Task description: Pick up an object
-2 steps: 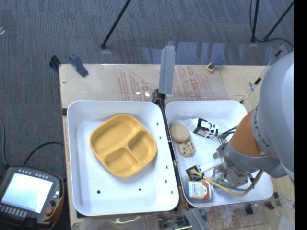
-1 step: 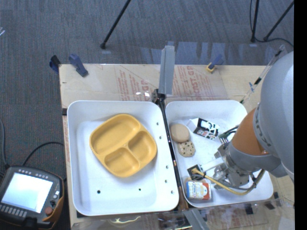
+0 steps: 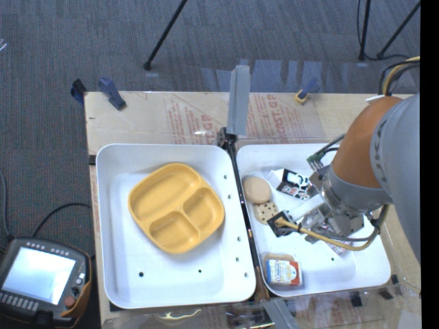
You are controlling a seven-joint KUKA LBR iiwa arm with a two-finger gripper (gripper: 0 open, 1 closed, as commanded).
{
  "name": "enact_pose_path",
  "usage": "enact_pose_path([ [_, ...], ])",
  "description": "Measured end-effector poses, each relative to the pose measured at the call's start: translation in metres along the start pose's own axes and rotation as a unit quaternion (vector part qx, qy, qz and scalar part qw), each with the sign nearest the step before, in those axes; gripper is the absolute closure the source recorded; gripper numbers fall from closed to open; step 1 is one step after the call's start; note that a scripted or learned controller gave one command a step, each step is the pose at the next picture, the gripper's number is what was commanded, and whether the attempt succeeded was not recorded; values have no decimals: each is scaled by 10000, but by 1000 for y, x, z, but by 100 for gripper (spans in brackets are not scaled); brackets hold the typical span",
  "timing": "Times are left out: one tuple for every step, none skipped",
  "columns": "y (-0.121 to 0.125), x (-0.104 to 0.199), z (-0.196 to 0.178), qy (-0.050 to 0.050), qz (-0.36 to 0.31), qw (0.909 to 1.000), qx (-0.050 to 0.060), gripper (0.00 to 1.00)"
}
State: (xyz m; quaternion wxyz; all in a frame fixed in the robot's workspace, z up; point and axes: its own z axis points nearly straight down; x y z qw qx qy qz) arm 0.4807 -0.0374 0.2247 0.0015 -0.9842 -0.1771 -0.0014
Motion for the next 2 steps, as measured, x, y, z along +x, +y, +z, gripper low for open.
enact_pose_path([
  [-83,30,41,-68,-283,9996,15,100],
  [-154,49,140,-63,-1628,9866,15,100],
])
